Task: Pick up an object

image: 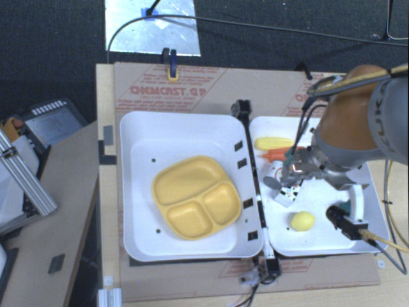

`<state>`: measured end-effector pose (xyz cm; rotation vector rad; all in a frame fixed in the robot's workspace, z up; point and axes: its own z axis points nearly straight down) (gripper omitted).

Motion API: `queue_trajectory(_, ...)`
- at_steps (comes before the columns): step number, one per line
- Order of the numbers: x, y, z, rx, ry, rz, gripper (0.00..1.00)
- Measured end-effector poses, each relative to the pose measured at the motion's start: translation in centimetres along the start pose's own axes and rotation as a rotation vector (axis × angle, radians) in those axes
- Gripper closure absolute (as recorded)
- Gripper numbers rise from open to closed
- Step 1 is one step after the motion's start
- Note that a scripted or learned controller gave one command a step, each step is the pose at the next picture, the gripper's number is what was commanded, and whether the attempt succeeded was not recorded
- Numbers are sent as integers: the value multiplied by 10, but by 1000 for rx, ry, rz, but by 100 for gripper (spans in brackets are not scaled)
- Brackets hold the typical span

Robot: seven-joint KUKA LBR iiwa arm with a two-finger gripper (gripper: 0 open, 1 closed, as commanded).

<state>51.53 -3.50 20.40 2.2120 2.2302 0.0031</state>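
Altogether one yellow tray (195,197), one lemon (302,221), one carrot (275,154), one yellow cob (273,144); tool (289,179) state unclear.

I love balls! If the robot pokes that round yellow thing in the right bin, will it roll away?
Probably. The round yellow thing looks lemon-shaped and lies free on the flat floor of the right bin, so a poke would likely roll it. Being slightly egg-like, it may wobble sideways. It looks small, so probably light.

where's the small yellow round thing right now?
Camera view: the yellow round thing lies in the right bin, toward its near edge, just below the gripper and apart from it.
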Motion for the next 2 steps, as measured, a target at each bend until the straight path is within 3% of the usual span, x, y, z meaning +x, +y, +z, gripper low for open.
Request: queue_trajectory(2,115,23,2,-1,1,-2,100)
